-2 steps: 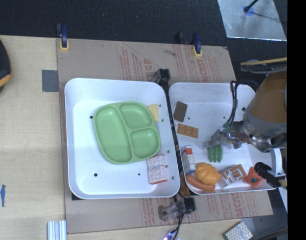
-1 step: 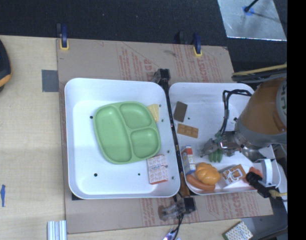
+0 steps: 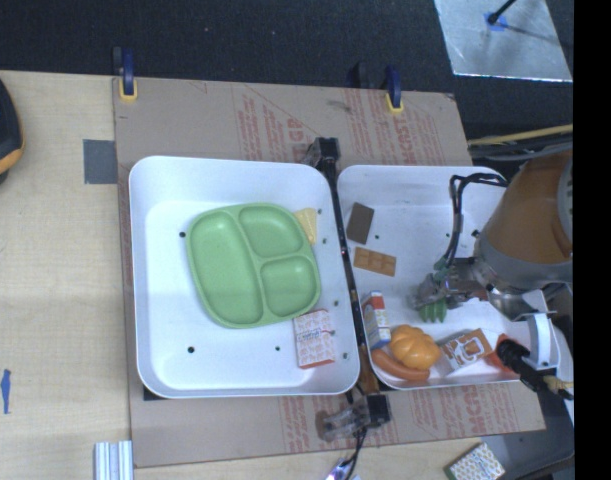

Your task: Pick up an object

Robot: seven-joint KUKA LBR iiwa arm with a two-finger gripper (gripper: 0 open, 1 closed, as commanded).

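Clearly the gripper [image 3: 437, 298] is low in the right bin [image 3: 405, 183] over something green [image 3: 432, 311], its opening impossible to judge, and crowding from the orange pepper [image 3: 413, 346] and small carton [image 3: 466, 350] could spoil the grasp.

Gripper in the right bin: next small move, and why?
Probably lower slightly and close on the green object. The gripper sits right over it in the right bin, and nothing is visibly held between its fingers. The orange pepper lies nearer the front rim, apart.
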